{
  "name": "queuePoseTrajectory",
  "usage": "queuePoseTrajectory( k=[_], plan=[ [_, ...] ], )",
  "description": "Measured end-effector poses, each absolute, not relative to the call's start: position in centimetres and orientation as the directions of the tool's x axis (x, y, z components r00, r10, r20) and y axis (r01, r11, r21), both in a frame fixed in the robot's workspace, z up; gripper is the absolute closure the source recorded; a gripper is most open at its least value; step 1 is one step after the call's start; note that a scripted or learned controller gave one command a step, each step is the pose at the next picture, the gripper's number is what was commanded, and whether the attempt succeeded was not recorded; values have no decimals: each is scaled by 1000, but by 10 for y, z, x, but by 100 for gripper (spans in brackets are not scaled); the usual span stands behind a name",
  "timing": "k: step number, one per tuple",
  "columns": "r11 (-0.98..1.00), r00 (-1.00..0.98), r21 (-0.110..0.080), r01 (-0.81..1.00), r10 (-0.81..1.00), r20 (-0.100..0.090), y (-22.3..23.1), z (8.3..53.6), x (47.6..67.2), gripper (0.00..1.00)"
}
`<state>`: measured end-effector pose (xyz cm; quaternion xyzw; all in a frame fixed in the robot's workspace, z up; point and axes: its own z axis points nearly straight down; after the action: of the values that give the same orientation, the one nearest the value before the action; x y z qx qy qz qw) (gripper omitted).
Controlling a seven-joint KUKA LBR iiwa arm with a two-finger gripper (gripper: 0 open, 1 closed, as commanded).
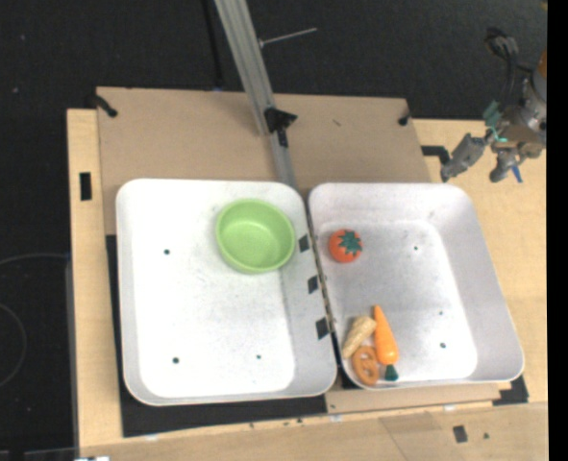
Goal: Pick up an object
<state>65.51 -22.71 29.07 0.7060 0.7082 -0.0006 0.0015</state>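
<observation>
My gripper hangs above the bench just past the far right corner of the right bin. Its two fingers stand apart, open, with nothing between them. In that bin a red-orange tomato lies near the left wall. An orange carrot, a beige piece and a round orange slice are bunched at the front left corner. A green bowl sits upright in the left bin, towards its far right side.
A grey metal post slants up from the far edge between the two bins. Brown board lies behind the bins. Black clips line the seam between the bins.
</observation>
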Motion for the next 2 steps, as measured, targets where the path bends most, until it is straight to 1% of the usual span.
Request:
queuePoseTrajectory(
  k=[1, 2],
  plan=[
    [4, -4, 0, 1000, 1000, -4, -228, 291, 655, 0],
    [4, -4, -4, 1000, 1000, -2, -220, 235, 657, 0]
  ],
)
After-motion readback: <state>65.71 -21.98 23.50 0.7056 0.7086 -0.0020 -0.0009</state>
